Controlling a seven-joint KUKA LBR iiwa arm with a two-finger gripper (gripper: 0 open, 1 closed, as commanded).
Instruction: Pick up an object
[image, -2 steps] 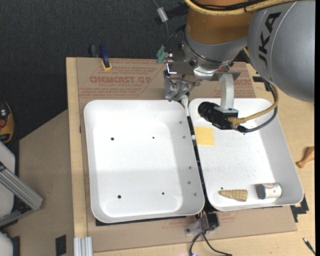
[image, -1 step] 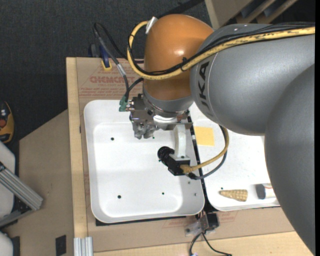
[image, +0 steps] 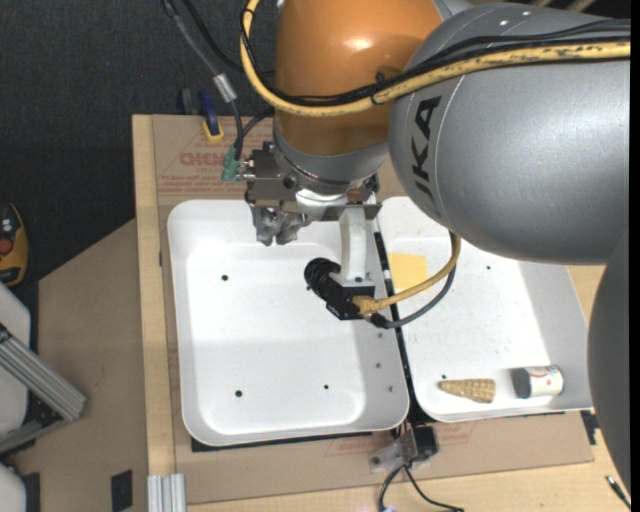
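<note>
Two white bins sit side by side on the desk (image: 160, 170), which is covered with brown board. The arm (image: 520, 130) reaches in from the right and far side, its grey body and orange band (image: 330, 60) hiding much of the far part of both bins.

The end effector (image: 277, 228) hangs over the far edge of the left bin (image: 200, 330), towards that bin's right half. It points down at the white floor there. I cannot tell from this angle whether it is open or closed, and nothing can be seen in its grasp.

All three loose things lie in the right bin (image: 500, 300). A flat yellow square (image: 408, 268) lies at that bin's far left, just beside the wall shared with the left bin, its far edge hidden behind the arm. A tan cone (image: 468, 389) with a ridged surface lies on its side near the near wall, its tip pointing left. Just right of the cone, close to it but apart, a short white tube (image: 537, 381) with a dark left end and a reddish mark at its right end lies on its side in the near right part of the bin. The cone and tube are well apart from the end effector; the yellow square is nearer to it, across the shared wall.
</note>
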